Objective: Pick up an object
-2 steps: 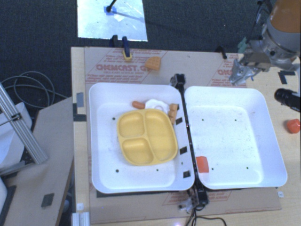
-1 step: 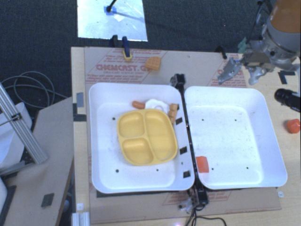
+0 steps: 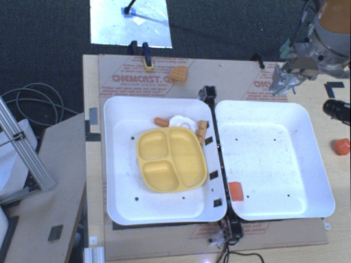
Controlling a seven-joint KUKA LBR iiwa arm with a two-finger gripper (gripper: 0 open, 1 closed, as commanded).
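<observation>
- End effector (image 3: 283, 84) hangs above right bin's (image 3: 307, 122) far corner; finger state cannot be told.
- Orange block (image 3: 235, 190) lies in that bin's near-left corner.
- Advice: centre above block, descend vertically, clear of the wall.

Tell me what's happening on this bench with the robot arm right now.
The grey robot arm's hand sits above the bench beyond the far edge of the right white bin, with nothing seen between its fingers. That bin contains a small orange-red block near its left front corner. The left white bin holds a yellow three-compartment plastic tray, with a small orange sausage-shaped piece, a white round piece and a small tan piece behind it. No object has been picked up yet.
</observation>
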